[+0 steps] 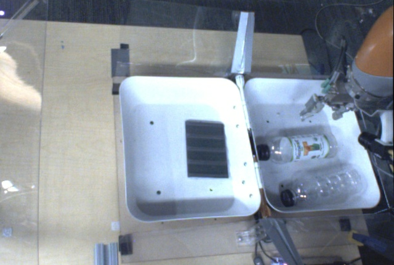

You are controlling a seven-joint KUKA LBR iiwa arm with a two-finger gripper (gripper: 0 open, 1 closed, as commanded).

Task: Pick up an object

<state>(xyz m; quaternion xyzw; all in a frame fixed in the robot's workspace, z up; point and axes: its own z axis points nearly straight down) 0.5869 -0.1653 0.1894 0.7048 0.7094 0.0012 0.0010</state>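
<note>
Nearest the camera, a clear ribbed plastic bottle (pixel 321 186) with a dark cap is seen lying on its side along the front wall of the right bin (pixel 271 100). Just behind it, apart from it, a second clear bottle (pixel 298 148) with a green and orange label is laid on its side, its dark cap turned toward the wall shared with the left bin (pixel 138 103). In the left bin a dark ridged rectangular pad (pixel 206 148) is found lying flat near the middle. Farther back, the pincer (pixel 320 103) is held above the rear part of the right bin, behind the labelled bottle and clear of both bottles; nothing is seen gripped in it. Whether it is wide or narrow cannot be told. Both bins are carried by the pale wooden worktop (pixel 74 134).
</note>
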